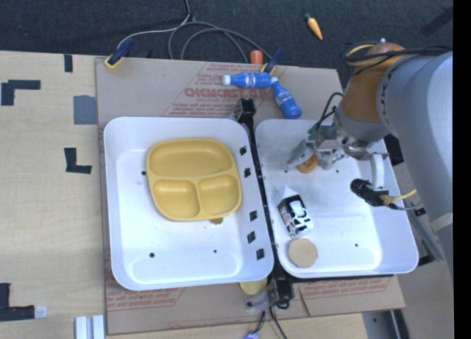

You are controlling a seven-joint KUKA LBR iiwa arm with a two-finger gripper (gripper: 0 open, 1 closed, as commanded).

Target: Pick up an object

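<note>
cardboard sheet red print unreadable; black-white labelled box in right bin.

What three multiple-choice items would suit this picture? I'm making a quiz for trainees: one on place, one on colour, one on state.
1. Where does the yellow tray lie?
A. left bin
B. right bin
C. off the bench

2. What colour is the round disc in the right bin?
A. blue
B. tan
C. green

3. How does the blue bottle lie?
A. upright in a bin
B. on its side on the cardboard behind the bins
C. between the jaws

Key: 1 A, the tray rests inside the left bin. 2 B, the disc looks tan. 3 B, the bottle lies flat outside both bins.
</note>
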